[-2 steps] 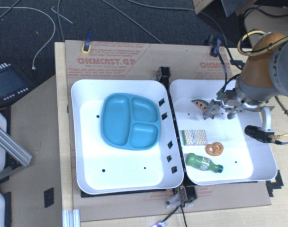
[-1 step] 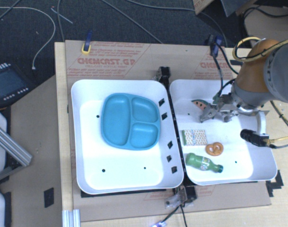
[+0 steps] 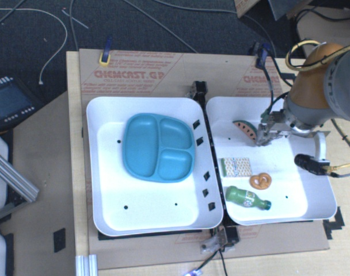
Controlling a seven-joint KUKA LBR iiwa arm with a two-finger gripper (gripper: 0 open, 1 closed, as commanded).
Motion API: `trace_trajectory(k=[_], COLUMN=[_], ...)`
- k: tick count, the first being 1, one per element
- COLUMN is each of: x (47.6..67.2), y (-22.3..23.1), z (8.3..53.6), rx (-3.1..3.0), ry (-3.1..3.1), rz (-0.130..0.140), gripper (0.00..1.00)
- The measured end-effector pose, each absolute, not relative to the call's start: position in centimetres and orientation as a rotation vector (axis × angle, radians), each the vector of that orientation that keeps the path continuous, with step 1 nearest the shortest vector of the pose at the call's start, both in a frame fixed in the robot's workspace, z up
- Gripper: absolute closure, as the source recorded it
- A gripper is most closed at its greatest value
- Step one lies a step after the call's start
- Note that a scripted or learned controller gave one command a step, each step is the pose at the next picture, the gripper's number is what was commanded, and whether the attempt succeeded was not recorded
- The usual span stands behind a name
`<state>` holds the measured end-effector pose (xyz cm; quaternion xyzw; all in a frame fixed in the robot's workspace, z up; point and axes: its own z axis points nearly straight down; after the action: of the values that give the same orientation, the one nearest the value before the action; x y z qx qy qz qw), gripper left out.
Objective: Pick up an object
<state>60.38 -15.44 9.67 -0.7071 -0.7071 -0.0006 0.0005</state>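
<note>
Nearest the camera, down at the front of the right bin (image 3: 313, 209), that little green bottle (image 3: 247, 198) is lying on its side, with a small orange pretzel-looking thing (image 3: 260, 181) and a flat patterned packet (image 3: 236, 167) sitting just behind it. Now the tool (image 3: 261, 135): it's hanging low over the back part of that same bin, right beside a brown curved slice-shaped piece (image 3: 244, 129), maybe touching it, hard to say from this angle. Honestly I can't tell how wide it's standing or whether it's got anything, the wrist is blocking it. Looks to me like it's in the reach-and-grab step, going for that brown piece. Next move probably needs it to settle squarely over the piece, close, then lift straight up. Further out, the left bin (image 3: 106, 171) is holding a blue divided plate (image 3: 158, 148), and both bins are sitting on the bench (image 3: 163, 68).
</note>
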Motion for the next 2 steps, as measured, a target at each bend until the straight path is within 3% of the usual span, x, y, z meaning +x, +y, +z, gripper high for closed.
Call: trace_trajectory(k=[2], x=[60.1], y=[-16.3], z=[20.3], rx=[-2.224], ry=[-2.227], rz=[-0.006], gripper=[1.0])
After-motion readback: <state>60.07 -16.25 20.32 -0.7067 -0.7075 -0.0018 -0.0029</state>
